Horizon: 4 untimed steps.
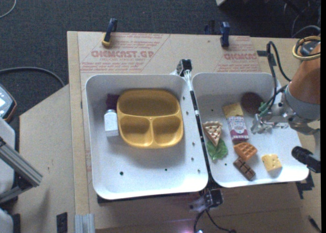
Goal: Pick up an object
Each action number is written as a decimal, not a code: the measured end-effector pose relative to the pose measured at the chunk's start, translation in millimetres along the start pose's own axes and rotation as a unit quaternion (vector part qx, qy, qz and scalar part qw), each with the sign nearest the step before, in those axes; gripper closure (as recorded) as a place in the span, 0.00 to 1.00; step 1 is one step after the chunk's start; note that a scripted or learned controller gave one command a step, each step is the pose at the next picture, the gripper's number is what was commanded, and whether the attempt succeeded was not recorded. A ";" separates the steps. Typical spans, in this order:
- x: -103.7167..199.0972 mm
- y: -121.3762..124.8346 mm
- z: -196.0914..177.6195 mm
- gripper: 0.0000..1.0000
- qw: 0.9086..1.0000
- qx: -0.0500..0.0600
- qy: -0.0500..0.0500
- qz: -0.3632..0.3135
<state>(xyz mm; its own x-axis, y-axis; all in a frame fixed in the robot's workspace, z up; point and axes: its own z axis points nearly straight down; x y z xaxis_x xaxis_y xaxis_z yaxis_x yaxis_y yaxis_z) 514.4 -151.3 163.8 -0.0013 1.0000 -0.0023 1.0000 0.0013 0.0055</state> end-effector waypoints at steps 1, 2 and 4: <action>0.4 8.5 -45.6 1.00 1.000 -0.001 0.000 0.000; 0.2 9.7 -62.0 1.00 1.000 0.000 0.000 0.000; 62.8 80.7 -71.6 1.00 1.000 -0.001 0.001 -0.002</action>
<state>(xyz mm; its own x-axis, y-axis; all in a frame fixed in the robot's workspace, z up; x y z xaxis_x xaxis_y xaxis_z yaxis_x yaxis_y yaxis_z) 594.6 -88.2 235.7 -0.0051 1.0000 -0.0009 1.0000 0.0051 0.0067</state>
